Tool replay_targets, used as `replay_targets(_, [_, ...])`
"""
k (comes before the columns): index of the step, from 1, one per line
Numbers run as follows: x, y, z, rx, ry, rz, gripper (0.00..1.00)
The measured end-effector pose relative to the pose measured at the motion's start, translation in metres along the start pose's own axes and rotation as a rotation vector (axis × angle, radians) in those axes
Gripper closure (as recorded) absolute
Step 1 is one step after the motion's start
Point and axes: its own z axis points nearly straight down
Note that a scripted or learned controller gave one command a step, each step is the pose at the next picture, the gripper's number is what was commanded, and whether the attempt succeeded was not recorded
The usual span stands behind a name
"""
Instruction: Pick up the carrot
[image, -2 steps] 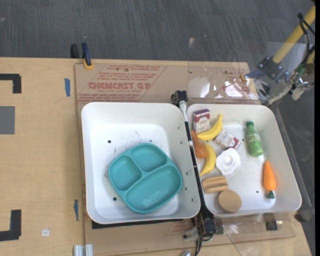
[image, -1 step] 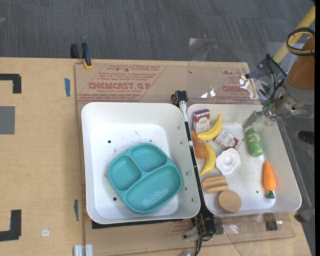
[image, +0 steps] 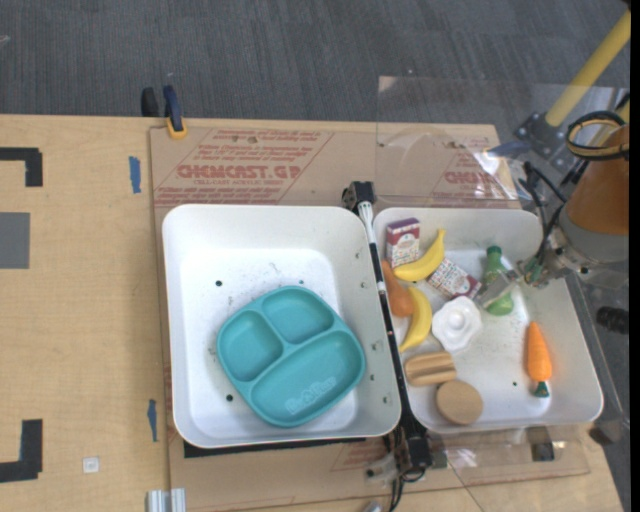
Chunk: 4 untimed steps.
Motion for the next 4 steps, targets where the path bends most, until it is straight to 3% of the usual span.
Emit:
replay_targets(1, [0.050, -0.068, 0.005, 0.001, -0.008, 0.072, 0.00])
replay_targets(2, [0.048, -0.096, 0.004, -0.011, 0.011, -0.009, 0.00])
replay_targets(3, [0.052, -0.101, 0.005, -0.001, -0.012, -0.229, 0.00])
replay_targets(4, [0.085, -0.087, 0.004, 0.001, -0.014, -0.517, 0.00])
